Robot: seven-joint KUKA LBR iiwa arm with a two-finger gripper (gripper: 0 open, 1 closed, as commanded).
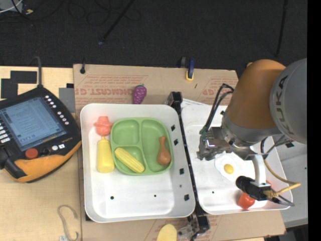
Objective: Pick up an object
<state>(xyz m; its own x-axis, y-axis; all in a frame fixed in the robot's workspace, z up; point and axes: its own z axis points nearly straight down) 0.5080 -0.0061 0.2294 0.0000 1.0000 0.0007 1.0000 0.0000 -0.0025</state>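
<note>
My gripper (204, 150) hangs low over the left part of the right bin (210, 195), under the grey and orange wrist. Just to its right a fried egg toy (227, 168) lies on the bin floor. A red tomato-like piece (245, 201) sits near that bin's front right corner, partly covered. In the left bin (130, 200) a green divided plate (138, 132) carries a yellow corn cob (129, 159) and a brown drumstick (163, 151). A yellow bottle (104, 155) and a pink-red piece (103, 126) lie left of the plate.
A purple grape bunch (139, 93) rests on the cardboard behind the left bin. A yellow object (167, 232) lies at the front edge between the bins. A teach pendant (35, 129) occupies the bench at the left.
</note>
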